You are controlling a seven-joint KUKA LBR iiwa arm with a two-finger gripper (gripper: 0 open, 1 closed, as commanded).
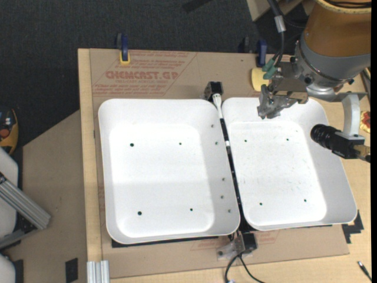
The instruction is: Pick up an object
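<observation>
We see one small pale yellow thing (257, 78). It lies on the brown board (147, 69), just past the far edge of the right white bin (294, 221). It looks round. We can see only part of it.

We saw an evenly lit, fairly sharp picture. The left bin (118, 175) glared brightest across its lower half, with a soft grey shade over its upper floor. The dark floor at upper left swallowed detail, and the arm (341, 22) at upper right looked slightly soft.
</observation>
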